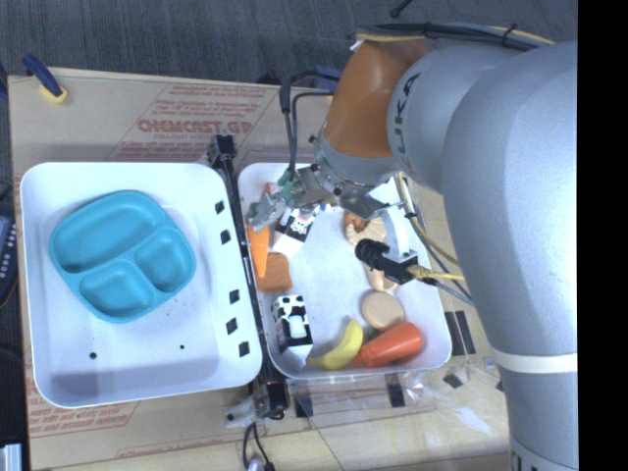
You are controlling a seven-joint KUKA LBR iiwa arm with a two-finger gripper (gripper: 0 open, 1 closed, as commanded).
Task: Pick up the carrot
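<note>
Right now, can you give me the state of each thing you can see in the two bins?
carrot: lying along the right bin's left wall, under the end effector
blue tray: flat in the left bin
banana: lying beside the red pepper, touching it
cow toy: near the right bin's front

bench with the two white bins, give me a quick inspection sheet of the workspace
surface: two shallow white bins side by side on a printed cardboard sheet
job's things: long orange carrot at right bin's left wall
clutter: blue three-compartment plastic tray in left bin; yellow banana, red-orange pepper-like toy, round tan disc, black-and-white block in right bin
grippers: gripper just above the carrot's top end, fingers unclear
cables: black cables rising behind the right bin
surroundings: dark carpet; blue-and-yellow clamp at far left corner
</note>
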